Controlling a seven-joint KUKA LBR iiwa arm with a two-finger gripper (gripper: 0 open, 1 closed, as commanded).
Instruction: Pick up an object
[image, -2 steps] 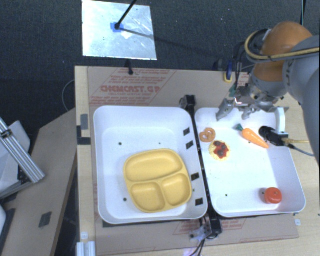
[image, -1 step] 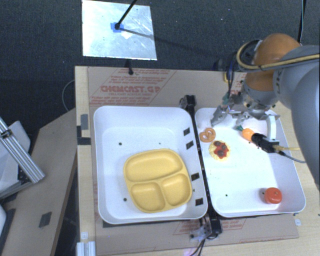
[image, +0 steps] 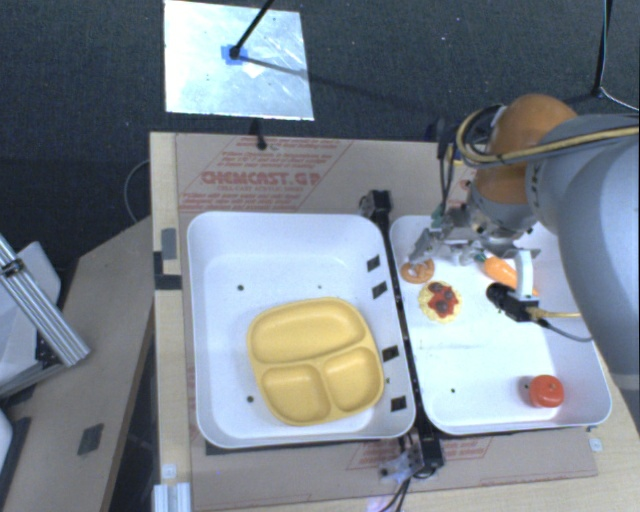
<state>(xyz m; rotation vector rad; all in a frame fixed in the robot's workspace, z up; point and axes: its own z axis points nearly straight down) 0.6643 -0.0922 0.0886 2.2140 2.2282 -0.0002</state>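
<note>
Two white bins side by side on the surface (image: 110, 290). Tool (image: 472, 250) down low over the far end of the right bin (image: 585, 405), hanging off the grey arm (image: 590, 190) with its orange band (image: 525, 125). Open or closed? Cannot tell from this angle.

Just beside the tool, toward the divider between the bins: a small orange-brown pretzel (image: 417, 270), flat on the white floor, perhaps touching the tool, though hard to call. A little nearer the camera from the tool, just past the pretzel: a round yellow pizza toy (image: 440, 301) dotted red, lying flat and clear of the tool. Tucked right under the tool's other side: an orange carrot-like piece (image: 500, 268), partly covered by metal. Well apart from the tool, way down in the near corner of the same bin: a red-orange tomato (image: 545, 391), sitting alone.

Across the divider, well away from the tool: the left bin (image: 215, 240), holding a yellow divided tray (image: 315, 360) with three compartments, turned askew to the bin's walls. Beyond the tool, past the bins' far edge: a silvery sheet (image: 235, 65) on dark cloth.
</note>
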